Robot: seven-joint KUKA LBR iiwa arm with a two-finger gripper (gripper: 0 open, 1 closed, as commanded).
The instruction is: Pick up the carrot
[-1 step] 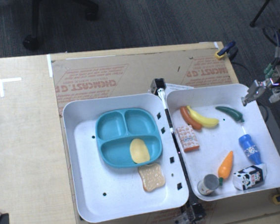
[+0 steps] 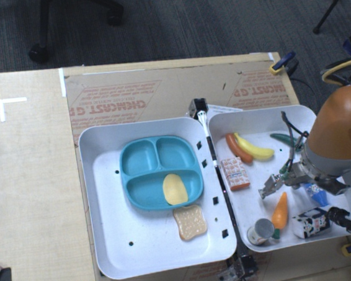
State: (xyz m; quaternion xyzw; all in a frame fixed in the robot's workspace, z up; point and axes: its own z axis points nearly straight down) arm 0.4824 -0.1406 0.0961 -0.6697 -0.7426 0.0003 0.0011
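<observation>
Camera view, orange carrot (image 2: 280,211) with green tip, tilted in right bin (image 2: 248,123), hand (image 2: 271,186) spread wide just above.

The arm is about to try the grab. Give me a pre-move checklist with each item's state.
1. Carrot in the right bin: ok.
2. Top of the carrot uncovered: ok.
3. Gripper near the carrot, just above its upper end in the view: ok.
4. Gripper lined up over the carrot's middle: not ok, it sits off the tip.
5. Room around the carrot: not ok, cup and milk carton are close.
6. Finger opening: cannot tell.
</observation>
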